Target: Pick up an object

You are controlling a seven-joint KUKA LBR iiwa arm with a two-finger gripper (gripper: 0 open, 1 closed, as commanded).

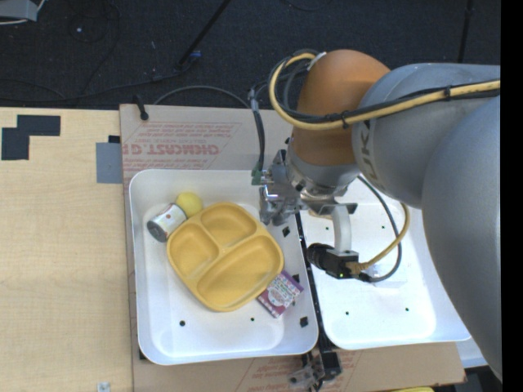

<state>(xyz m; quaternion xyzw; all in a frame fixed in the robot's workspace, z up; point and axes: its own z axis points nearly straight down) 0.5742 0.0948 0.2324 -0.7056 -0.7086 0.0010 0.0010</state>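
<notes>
From my seat, the candidates for picking all lie in the left bin: a yellow divided tray with three compartments sits tilted across the middle of it, taking up most of the floor. Just beyond its upper left corner I see a small yellow ball, and touching that ball on its left a short grey cylinder lying on its side, its pale end turned toward the bin's left wall. At the tray's lower right corner a small pink and white packet pokes out, partly tucked under the tray's rim and close to the wall shared with the right bin. The gripper hangs over the upper right part of the left bin, near the divide between the bins and just beside the tray's upper right edge; nothing sits between its fingers that I can make out, and I cannot tell how the jaws stand, since the wrist and cables hide them. The arm covers much of the right bin.
</notes>
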